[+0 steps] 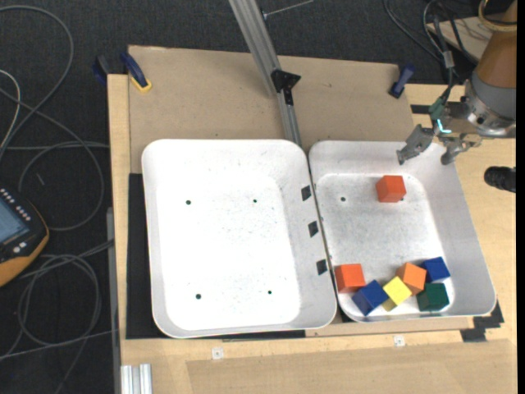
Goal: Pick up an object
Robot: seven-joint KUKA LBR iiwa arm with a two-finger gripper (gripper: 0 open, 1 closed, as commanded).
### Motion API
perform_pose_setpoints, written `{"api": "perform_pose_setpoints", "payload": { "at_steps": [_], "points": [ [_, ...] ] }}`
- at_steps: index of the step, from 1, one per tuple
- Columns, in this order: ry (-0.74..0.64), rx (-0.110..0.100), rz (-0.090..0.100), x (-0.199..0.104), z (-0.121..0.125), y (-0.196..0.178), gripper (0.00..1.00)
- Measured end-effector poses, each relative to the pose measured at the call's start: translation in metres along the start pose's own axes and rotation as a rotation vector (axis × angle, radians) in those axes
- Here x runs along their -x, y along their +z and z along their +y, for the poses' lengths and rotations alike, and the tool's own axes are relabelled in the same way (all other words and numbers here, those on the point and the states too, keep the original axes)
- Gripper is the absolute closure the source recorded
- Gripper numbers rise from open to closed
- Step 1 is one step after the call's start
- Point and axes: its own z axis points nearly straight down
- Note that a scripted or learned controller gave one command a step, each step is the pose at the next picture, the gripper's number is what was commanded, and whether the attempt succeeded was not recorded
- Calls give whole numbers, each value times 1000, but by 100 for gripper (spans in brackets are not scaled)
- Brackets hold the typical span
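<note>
An orange-red cube (391,188) lies alone near the back of the right bin (459,220). At that bin's front edge sits a cluster of blocks: an orange one (350,276), a blue one (370,295), a yellow one (397,290), another orange one (414,276), a second blue one (435,268) and a dark green one (433,297). My gripper (430,148) hangs over the back right rim of the right bin, up and to the right of the orange-red cube. Its fingers are spread apart, with nothing between them.
The left bin (164,220) lies beside the right one, with small black clips (312,228) along their shared edge. A slanted metal rail (262,48) crosses the bench behind the bins. Blue clamps (136,74) sit at the board's back corners. Cables lie on the floor to the left.
</note>
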Motion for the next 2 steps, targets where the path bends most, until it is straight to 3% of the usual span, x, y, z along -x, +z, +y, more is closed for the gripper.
{"api": "perform_pose_setpoints", "payload": {
  "at_steps": [1, 2],
  "points": [
    [-2, 5, -2, 0, 1, -3, 0],
    [0, 1, -1, 1, -2, 39, 0]
  ]
}}
